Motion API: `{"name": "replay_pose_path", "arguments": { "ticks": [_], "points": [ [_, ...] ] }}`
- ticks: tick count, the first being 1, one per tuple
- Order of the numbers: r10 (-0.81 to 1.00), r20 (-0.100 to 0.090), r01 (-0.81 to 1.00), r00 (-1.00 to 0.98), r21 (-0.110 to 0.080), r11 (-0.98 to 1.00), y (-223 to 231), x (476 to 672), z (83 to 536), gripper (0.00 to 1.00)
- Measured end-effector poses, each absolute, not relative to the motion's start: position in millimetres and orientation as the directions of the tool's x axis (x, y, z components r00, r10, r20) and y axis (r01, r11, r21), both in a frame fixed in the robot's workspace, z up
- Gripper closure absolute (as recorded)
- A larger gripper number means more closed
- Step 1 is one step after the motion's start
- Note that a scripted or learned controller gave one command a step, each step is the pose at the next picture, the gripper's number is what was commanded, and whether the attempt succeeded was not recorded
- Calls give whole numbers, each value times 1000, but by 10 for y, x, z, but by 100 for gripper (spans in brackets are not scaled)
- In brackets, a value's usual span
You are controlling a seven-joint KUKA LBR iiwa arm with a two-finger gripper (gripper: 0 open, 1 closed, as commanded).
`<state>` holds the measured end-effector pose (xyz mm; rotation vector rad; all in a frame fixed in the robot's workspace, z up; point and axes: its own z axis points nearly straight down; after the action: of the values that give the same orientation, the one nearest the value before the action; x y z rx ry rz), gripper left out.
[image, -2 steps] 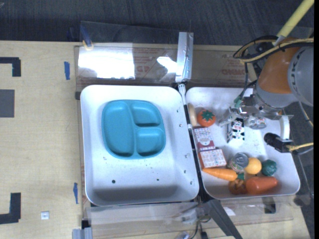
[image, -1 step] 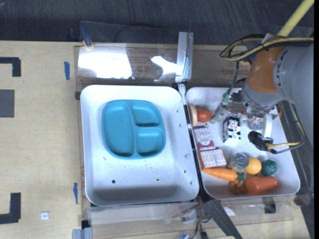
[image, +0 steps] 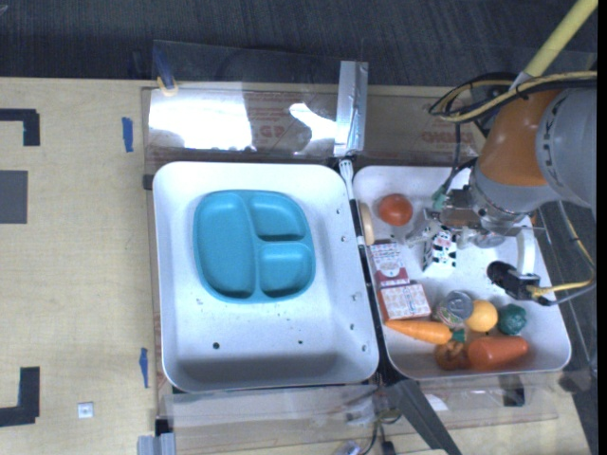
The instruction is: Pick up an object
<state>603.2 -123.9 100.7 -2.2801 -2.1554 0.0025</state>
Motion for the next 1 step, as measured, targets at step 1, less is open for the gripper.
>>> {"name": "replay_pose_path", "arguments": {
  "ticks": [1],
  "points": [
    [998,1,998,57,-2,-57,-1239,6037,1106,100]
  ]
}}
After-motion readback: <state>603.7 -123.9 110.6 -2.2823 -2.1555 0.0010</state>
